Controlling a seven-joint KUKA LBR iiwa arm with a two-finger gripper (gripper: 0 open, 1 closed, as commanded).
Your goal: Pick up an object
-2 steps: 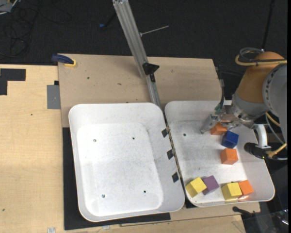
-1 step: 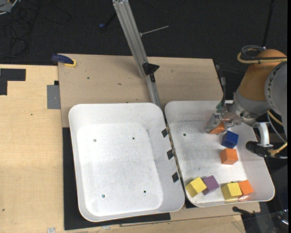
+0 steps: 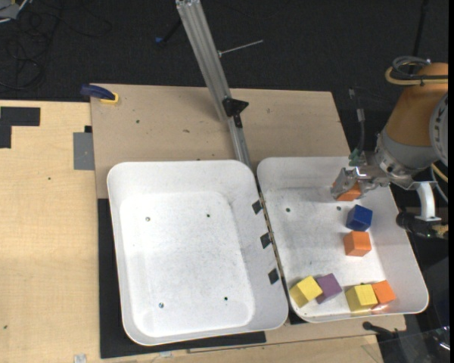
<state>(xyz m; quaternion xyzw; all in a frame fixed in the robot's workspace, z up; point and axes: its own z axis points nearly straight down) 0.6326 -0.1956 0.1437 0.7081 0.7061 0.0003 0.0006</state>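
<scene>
pincer [image 3: 348, 185] over an orange block [image 3: 350, 194] in the right bin [image 3: 303, 174].

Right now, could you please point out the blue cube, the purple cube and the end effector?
blue cube [image 3: 359, 218], camera view, top face.
purple cube [image 3: 329, 285], camera view, top face.
end effector [image 3: 348, 187], camera view, at its fingertips.

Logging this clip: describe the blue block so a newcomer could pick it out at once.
Look in the right-hand bin, upper right part. The blue block sits just above an orange cube, below the pincer. It is the bin's one blue piece.
</scene>
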